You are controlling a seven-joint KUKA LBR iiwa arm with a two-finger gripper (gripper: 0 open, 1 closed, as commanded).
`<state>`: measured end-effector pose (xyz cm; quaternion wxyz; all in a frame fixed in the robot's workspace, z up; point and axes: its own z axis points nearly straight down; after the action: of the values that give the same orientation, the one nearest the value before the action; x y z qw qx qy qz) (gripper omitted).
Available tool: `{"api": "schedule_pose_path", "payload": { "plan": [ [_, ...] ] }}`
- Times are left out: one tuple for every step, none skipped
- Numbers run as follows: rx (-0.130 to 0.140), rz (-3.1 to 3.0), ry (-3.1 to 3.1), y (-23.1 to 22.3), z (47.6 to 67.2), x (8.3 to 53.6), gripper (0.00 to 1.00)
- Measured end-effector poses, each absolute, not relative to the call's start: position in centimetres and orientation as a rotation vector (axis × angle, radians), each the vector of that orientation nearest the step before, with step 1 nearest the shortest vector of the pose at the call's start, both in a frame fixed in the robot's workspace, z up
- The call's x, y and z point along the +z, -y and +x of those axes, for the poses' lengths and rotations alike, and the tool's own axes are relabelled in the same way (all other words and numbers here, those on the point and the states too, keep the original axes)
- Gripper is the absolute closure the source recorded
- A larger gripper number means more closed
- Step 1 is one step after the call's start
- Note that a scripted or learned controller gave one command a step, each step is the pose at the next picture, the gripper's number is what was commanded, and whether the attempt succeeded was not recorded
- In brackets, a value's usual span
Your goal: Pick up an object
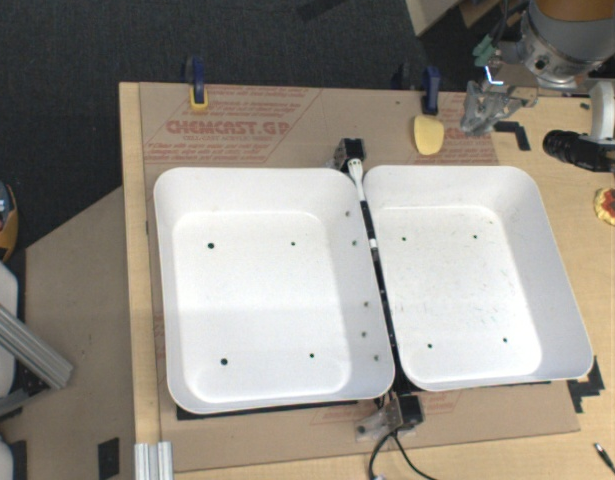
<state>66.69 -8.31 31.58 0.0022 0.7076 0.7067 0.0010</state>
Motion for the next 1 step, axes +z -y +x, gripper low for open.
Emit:
{"api": "schedule_pose_path", "payload": {
  "plan": [
    [0.003,2.221,-2.218,9.44,64.21,34.32,1.0]
  ]
}}
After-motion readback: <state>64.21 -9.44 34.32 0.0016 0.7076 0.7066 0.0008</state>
